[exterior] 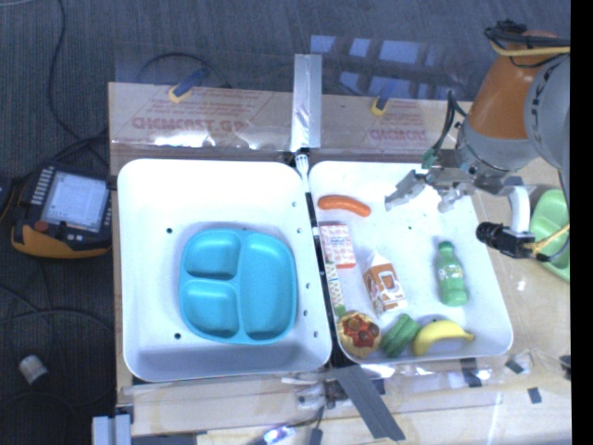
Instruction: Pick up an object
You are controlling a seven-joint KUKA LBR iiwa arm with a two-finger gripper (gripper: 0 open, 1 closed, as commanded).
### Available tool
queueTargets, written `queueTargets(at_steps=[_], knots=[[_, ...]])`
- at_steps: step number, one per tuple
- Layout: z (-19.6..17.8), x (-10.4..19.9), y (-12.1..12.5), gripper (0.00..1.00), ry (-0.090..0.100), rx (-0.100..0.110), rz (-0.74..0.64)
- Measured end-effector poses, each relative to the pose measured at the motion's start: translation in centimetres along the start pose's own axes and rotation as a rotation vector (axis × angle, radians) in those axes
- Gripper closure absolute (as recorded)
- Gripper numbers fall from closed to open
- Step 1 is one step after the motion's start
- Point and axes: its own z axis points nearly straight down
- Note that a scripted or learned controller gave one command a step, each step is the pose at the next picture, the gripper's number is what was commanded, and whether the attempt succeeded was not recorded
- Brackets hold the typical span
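**Gripper above the far side of the right bin, holding nothing**

In the camera view, the grey arm with an orange band (505,86) comes in from the right. Its gripper (428,193) hangs over the far part of the right white bin (491,290), with its two fingers spread apart and nothing between them.

In this bin, an orange sausage-shaped object (344,206) lies near the far left corner, close to the gripper. A green plastic bottle (451,273) lies near the right wall. A small orange and white carton (384,288) is in the middle, and a long flat packet (335,248) lies along the left wall. Near the front edge are a yellow banana (441,336), a green pepper-like object (399,335) and a round piece with red and yellow colours (359,333).

The left white bin (148,211) on the counter holds a turquoise plastic tray with three compartments (239,284).
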Motion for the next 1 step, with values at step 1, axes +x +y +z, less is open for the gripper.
queueTargets(at_steps=[1], knots=[[-1.23, -0.30, 1.01, 0.00, -0.007, 0.000, -0.142]])
